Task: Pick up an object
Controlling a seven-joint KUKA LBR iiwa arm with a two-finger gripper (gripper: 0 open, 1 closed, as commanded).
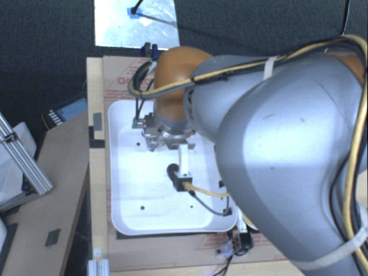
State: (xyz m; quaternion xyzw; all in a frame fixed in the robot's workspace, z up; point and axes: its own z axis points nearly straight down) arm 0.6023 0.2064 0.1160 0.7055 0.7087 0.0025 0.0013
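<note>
My gripper (154, 141) hangs low over the far part of the left white bin (123, 188), under the orange band (175, 73) of the wrist. The bin floor that shows around it is bare white, with a few small dark specks (142, 207). I see no loose object near the gripper. The big grey arm (287, 154) covers the right side of the view and hides the other bin.
A shiny foil sheet (135, 13) lies beyond the bench at the top. An aluminium rail (23, 160) slants at the far left, next to a brown board (63, 177). Small connectors and wires (238, 243) sit at the bin's near right corner.
</note>
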